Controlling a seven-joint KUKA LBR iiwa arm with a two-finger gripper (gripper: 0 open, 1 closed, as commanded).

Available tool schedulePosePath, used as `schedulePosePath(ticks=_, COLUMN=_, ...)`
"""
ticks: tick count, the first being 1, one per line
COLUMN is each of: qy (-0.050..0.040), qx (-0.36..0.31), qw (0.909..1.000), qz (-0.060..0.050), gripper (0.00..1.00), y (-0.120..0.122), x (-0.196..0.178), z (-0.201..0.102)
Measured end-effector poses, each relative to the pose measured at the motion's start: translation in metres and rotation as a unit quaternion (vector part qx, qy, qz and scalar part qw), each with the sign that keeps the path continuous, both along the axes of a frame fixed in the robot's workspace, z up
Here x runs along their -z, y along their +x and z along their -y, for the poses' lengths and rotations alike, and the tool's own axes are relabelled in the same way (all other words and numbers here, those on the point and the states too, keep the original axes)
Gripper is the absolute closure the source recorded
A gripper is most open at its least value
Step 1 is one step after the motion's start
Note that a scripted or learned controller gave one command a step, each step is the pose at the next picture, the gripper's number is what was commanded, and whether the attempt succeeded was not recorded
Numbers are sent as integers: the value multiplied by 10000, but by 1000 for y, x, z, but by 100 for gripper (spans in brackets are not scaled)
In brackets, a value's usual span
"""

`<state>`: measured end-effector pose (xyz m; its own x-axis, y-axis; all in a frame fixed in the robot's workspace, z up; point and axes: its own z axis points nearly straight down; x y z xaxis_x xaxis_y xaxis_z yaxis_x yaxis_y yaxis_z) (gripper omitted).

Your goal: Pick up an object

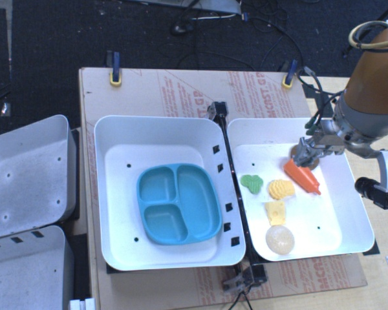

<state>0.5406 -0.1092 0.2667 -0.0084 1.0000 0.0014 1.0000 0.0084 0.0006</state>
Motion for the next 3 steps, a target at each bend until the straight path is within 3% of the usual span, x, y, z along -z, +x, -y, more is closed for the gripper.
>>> schedulePosePath(ticks=2, qy=-5, qx=3, qw=10000, qz=5, gripper=100, y=14, x=-4, z=-100)
schedulePosePath(ticks=3, qy=-2, qx=3, qw=10000, qz=-19, gripper=100, y=16, x=16, z=-150)
